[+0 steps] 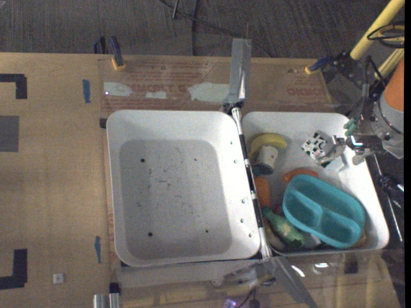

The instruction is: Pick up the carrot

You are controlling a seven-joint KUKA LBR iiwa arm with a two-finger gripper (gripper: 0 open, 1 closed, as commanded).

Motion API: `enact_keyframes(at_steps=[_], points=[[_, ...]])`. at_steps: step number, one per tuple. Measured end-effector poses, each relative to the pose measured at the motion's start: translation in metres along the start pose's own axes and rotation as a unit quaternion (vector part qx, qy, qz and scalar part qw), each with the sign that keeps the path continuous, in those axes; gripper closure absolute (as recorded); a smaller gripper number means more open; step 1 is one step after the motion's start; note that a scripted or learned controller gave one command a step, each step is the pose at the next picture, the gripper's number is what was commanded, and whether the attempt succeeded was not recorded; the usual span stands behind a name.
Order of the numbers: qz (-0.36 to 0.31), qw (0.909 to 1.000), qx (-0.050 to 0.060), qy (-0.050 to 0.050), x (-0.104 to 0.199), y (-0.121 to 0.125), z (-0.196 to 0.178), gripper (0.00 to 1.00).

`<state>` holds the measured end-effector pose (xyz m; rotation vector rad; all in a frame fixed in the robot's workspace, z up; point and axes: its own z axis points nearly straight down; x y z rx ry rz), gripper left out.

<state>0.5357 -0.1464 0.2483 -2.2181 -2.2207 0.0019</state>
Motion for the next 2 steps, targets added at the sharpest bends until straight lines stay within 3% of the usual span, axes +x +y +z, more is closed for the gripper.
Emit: enact_keyframes(at_steps=[1, 2], points=[[0.02, 0.9998, -0.002, -0.001, -0.019, -0.011, -0.049, 0.0], [0.163, 0.9866, 0.001, 0.0, 0.037, -0.048, 0.064, 0.0]])
